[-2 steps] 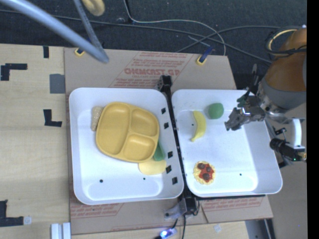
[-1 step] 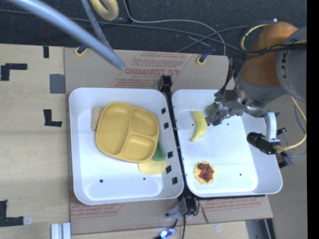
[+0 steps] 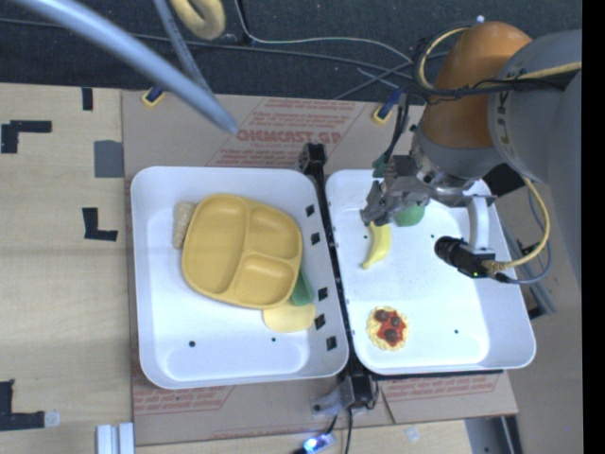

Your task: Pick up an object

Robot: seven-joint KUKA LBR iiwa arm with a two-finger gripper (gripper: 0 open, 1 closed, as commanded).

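Observation:
In the right bin point(image 3: 492, 339) a yellow banana point(image 3: 378, 246) lies near the upper left part. My gripper point(image 3: 382, 212) hangs right over the banana's upper end, its dark fingers pointing down at it. A green object point(image 3: 410, 216) sits just to the right of the gripper, partly hidden by it. A small round pastry with red topping point(image 3: 387, 327) lies nearer the front of the same bin. The view does not let me judge the finger gap.
The left bin point(image 3: 161, 339) holds a yellow divided plate point(image 3: 241, 251), a tan piece point(image 3: 181, 223) at its left edge, and a green and pale yellow item point(image 3: 293, 310) under its lower right corner. A black camera part point(image 3: 461, 253) juts from the arm over the right bin.

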